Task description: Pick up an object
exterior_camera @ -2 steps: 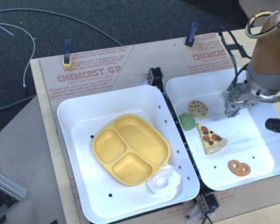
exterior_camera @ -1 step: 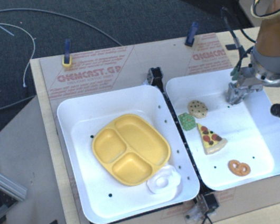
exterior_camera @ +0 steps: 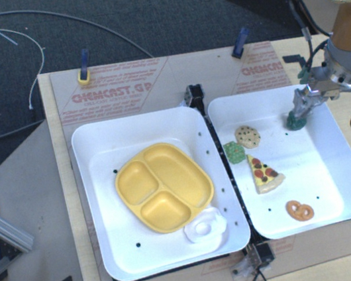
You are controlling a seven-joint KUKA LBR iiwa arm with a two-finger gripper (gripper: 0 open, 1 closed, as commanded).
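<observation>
In the right bin (exterior_camera: pixel 340 161), near its far right corner, the gripper (exterior_camera: pixel 301 107) hangs low over a small dark green object (exterior_camera: pixel 295 123) that sits just under its tip; whether it is clenched on the object I cannot tell. Left of that object lie a chocolate-chip cookie (exterior_camera: pixel 247 135), a green piece (exterior_camera: pixel 235 153), a pizza slice (exterior_camera: pixel 263 173) and a pretzel (exterior_camera: pixel 300 210). Farther left, the other bin (exterior_camera: pixel 96 184) holds a yellow divided plate (exterior_camera: pixel 163 185).

Two white bins (exterior_camera: pixel 99 204) (exterior_camera: pixel 347 160), one yellow tray (exterior_camera: pixel 163 185), one cookie (exterior_camera: pixel 247 135), one pizza slice (exterior_camera: pixel 264 174), one pretzel (exterior_camera: pixel 300 210).
</observation>
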